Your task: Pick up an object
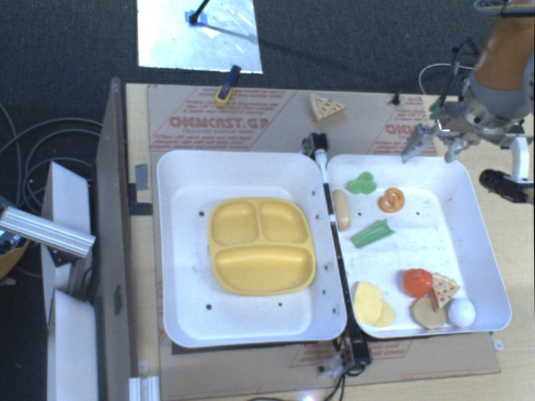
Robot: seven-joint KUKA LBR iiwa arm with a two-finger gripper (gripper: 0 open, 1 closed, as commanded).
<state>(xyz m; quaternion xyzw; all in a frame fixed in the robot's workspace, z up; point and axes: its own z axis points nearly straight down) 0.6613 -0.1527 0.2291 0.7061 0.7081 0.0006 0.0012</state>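
1. The pincer (436, 143) hangs over the far right corner of the right bin (489, 249). Its two fingers are spread apart, and nothing sits between them.
2. The toy foods to pick from all lie in the right bin, below and to the left of the pincer. None of them is touching it.
3. Closest are the green leafy piece (362, 183) and the little pretzel (391, 199). Both look like light, hard plastic. The pretzel has holes and thin loops, so I think it could slip out of a pinch.
4. The green bean (372, 234) is long and thin. It looks easy to grab across its narrow middle.
5. The pale sausage (341, 210) lies right against the bin's left wall, so there may be no room for a finger on that side.
6. In the near right corner, the red tomato (418, 281), the pizza slice (444, 288), the brown cookie (427, 313) and the white egg (461, 312) are packed together and touching. The egg is round and smooth, so it will likely roll away.
7. The two yellow chips (370, 304) are flat and overlap, so they look hard to get under.
8. The left bin (188, 182) holds a shiny yellow plate (261, 246) with three sections.
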